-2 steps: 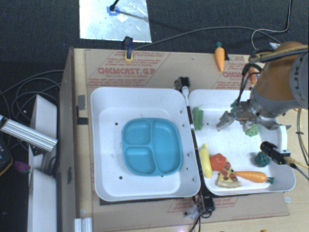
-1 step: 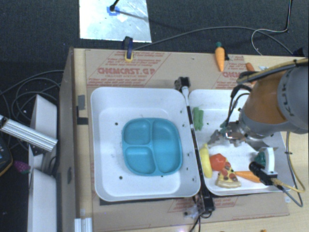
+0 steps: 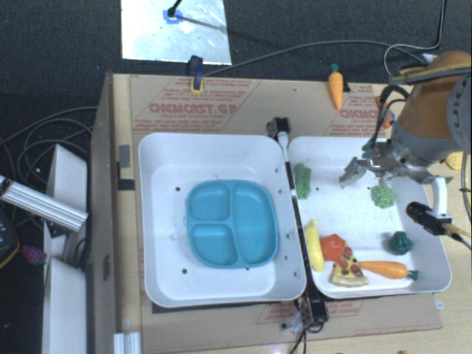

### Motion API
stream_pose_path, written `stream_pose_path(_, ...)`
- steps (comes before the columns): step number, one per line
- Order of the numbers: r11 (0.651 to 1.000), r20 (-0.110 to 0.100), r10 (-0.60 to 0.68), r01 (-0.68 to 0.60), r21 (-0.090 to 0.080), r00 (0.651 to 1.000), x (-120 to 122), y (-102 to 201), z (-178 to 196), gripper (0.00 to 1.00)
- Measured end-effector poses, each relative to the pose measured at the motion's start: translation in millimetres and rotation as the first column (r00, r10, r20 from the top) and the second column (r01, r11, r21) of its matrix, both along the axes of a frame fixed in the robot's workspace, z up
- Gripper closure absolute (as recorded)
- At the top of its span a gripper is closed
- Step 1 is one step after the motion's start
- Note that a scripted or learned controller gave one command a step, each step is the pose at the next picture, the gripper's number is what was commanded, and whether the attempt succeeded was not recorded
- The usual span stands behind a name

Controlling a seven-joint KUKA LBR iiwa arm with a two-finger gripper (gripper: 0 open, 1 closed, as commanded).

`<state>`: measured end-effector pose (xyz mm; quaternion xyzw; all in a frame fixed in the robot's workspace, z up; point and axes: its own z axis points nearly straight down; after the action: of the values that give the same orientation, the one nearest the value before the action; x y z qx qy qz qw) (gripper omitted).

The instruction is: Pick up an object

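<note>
The carrot lies crosswise, leafy tip pointing right, while the pincer hovers apart, gripping nothing.

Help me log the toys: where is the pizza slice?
The pizza slice lies at the right bin's near edge, below the red toy, touching the carrot's left end.

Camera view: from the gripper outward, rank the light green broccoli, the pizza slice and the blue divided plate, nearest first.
From the gripper:
1. Light green broccoli, in the right bin, just below and right of the gripper.
2. Pizza slice, at the right bin's near edge, beside the orange carrot.
3. Blue divided plate, in the left bin, across the divider.
</note>
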<state>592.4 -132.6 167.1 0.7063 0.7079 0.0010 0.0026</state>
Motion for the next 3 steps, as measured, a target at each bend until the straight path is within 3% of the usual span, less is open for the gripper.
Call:
stream_pose_path(1, 1.0, 0.0, 0.001, -0.001, 0.0, 1.0, 64.7, -51.6, 34.0, 0.0)
stream_pose_path(2, 1.0, -0.007, 0.0, 0.0, 0.003, 1.0, -17.6, 5.5, -22.5, 0.0)
stream_pose_path(3, 1.0, -0.004, 0.0, 0.0, 0.003, 1.0, -33.5, 43.0, -83.1, 0.0)
